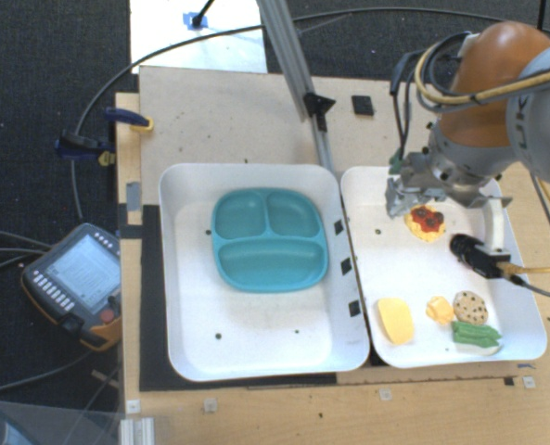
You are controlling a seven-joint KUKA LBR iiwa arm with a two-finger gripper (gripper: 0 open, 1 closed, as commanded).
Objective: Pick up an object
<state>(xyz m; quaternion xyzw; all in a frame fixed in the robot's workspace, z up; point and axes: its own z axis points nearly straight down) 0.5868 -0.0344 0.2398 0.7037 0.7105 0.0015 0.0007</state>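
1. The gripper (414,196) hung low over the right bin (525,346), at about twelve o'clock within it, under the grey wrist and its orange band.
2. Whether it was released or clenched could not be told from this slanted view; nothing showed as held.
3. The nearest candidate, a small pizza slice (427,222) with red topping, lay just beside the tool at its four o'clock, flat on the bin floor.
4. Further choices sat at the bin's five to six o'clock: a yellow block (396,321), a small orange piece (439,309), a chocolate-chip cookie (469,307) and a green pod (476,336), the last two touching.
5. The left bin (177,341) held a teal divided plate (270,240).
6. Likely trouble: the slice was flat and off-centre from the tool, so a straight descent could close on nothing or skid it against the wall.
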